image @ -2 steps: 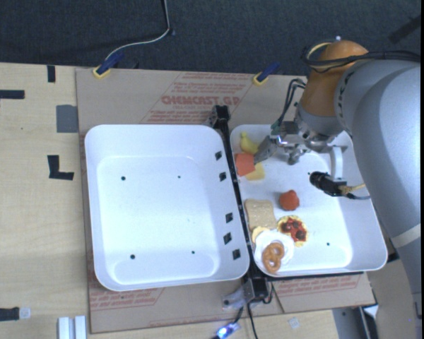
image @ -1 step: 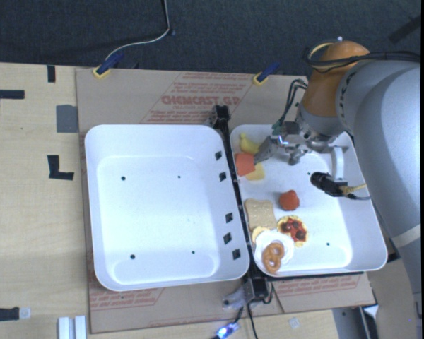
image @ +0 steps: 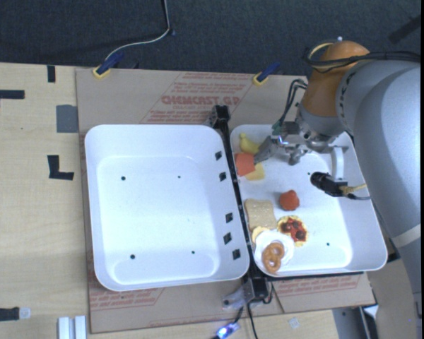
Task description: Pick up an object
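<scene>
The pincer (image: 268, 149) hangs low, spread and holding nothing, over the right bin (image: 360, 240). An orange toy (image: 244, 164) lies just beside its fingertips; it should centre over the toy before closing.

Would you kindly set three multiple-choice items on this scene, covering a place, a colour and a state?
1. Where do the food toys lie?
A. left bin
B. right bin
C. bare bench

2. What colour is the round toy at mid-bin?
A. red
B. blue
C. green

3. Where is the gripper?
A. over the left bin
B. over the right bin's far end
C. off the bench

Key: 1 B, the toys all lie in the right bin; 2 A, it is plainly red; 3 B, it sits near the yellow toy and orange toy.
</scene>
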`<state>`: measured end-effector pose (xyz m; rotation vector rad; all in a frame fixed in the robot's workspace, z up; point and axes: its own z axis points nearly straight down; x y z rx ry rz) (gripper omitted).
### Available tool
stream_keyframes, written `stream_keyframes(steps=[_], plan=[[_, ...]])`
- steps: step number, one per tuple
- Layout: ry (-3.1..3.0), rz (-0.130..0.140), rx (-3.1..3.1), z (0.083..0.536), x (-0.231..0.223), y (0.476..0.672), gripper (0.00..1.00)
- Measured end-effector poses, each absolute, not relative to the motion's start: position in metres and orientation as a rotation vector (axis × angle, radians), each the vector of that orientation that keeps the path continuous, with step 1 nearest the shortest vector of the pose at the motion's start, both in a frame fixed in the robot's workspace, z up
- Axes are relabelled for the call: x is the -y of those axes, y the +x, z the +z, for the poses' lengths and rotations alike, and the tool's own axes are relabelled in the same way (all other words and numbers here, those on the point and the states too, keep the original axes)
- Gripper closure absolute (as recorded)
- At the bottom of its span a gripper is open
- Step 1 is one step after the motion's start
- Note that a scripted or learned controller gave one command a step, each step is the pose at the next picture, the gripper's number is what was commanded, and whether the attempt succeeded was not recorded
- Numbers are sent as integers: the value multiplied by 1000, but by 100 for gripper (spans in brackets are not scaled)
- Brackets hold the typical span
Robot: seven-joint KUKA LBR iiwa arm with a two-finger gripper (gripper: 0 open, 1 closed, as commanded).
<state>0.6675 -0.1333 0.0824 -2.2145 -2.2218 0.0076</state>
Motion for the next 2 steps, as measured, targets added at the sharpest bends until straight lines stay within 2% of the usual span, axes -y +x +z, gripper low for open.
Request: stream_keyframes(steps=[2], plan=[[-2215,8,2222,82,133,668,0]])
